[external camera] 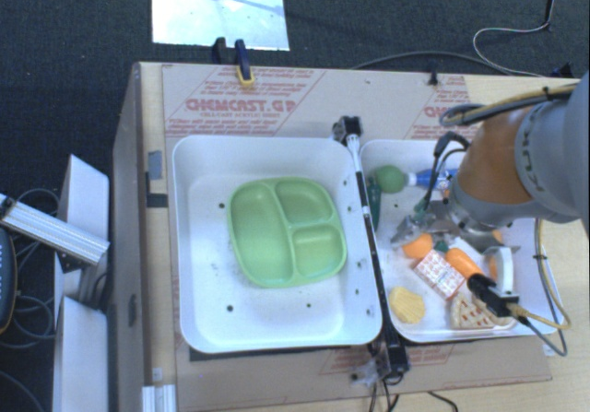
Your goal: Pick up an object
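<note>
The right bin [387,154] holds several small items. A green rounded piece [392,180] lies at its far left, with a blue piece [430,179] beside it. Nearer the front are an orange piece [419,247], an orange carrot-like piece [464,262], a red-and-white checkered block [439,275], a yellow round piece [407,305] and a waffle-like piece [469,312]. My gripper [412,231] reaches down into this bin from the right, right above the orange piece. I see nothing held between its fingers.
The left bin [198,217] holds a green divided plate [287,230]. A raised divider [365,217] runs between the two bins. The arm's grey body and orange band [498,166] hang over the right bin's right half. A white curved item [505,264] lies near the right wall.
</note>
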You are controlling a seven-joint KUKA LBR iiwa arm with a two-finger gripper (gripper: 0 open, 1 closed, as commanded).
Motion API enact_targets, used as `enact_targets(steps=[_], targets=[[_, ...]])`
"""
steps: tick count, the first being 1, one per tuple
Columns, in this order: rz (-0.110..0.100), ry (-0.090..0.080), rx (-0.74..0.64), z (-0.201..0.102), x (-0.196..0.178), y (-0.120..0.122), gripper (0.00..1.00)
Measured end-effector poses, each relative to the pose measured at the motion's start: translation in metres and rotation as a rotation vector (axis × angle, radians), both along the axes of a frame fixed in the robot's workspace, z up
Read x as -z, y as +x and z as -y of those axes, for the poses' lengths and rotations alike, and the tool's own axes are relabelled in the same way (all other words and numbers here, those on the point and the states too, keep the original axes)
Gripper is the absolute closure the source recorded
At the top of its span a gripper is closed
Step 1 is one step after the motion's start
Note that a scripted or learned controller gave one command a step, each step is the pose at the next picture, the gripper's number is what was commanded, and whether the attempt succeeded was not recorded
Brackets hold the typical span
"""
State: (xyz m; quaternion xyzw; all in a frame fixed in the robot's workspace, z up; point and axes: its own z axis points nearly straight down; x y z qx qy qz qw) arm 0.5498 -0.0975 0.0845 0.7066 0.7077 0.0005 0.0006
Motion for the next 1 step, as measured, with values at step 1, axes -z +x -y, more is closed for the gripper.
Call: enact_targets(steps=[1], targets=[[0.004,0.000,-0.002,0.0000,-0.0114,0.0016,1.00]])
